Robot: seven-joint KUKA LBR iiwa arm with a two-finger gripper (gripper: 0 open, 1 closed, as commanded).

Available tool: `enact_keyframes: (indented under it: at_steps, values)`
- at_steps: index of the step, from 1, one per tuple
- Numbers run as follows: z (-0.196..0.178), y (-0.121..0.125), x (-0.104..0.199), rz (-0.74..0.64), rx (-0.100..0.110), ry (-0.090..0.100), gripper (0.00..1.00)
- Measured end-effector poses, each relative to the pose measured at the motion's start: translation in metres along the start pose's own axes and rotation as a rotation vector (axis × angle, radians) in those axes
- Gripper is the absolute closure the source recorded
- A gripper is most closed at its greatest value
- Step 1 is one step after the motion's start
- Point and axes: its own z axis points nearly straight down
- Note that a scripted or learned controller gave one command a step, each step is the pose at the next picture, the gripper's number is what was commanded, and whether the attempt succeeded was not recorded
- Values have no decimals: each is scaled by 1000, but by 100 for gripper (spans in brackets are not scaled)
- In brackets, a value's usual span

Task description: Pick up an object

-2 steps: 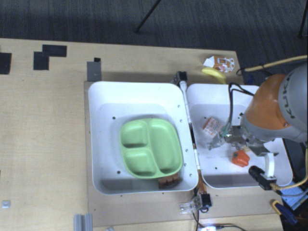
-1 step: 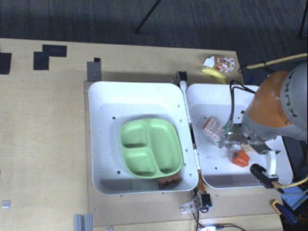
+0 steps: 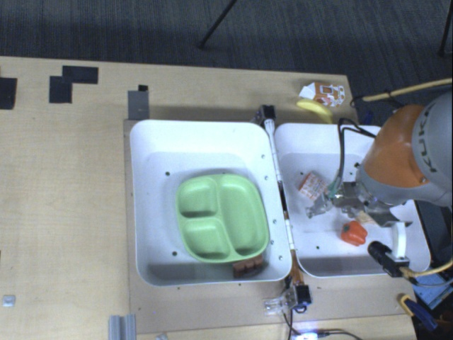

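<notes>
Cables and a small connector lie at the bench's near edge, at 6 o'clock in the view, just below the seam between the two white bins. Above them, the left bin carries a green divided plate, with a brown object peeking out at the plate's 5 o'clock corner.

At 3 o'clock, the grey arm with its orange band reaches over the right bin. Its gripper hangs low near that bin's floor, beside a small reddish-and-white packet at its 11 o'clock. Whether its fingers are parted or closed cannot be told from this angle, and nothing is visibly held between them. An orange object rests on the bin floor at the gripper's 5 o'clock, partly under the wrist.

The likely risks: the packet looks flat and light, so a descending pincer could nudge it aside or close on air. With two candidates flanking the tool, a closing grasp may catch neither. The orange piece appears rounded and might roll away if clipped. A yellow item and printed wrapper sit outside the bins at 1 o'clock.
</notes>
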Motion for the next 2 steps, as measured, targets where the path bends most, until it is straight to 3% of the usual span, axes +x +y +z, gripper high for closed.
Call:
enact_keyframes:
  at_steps: [1, 2]
  values:
    - [22, 7, 16, 2, 10, -1, 0]
    - [11, 10, 17, -2, 5, 0, 100]
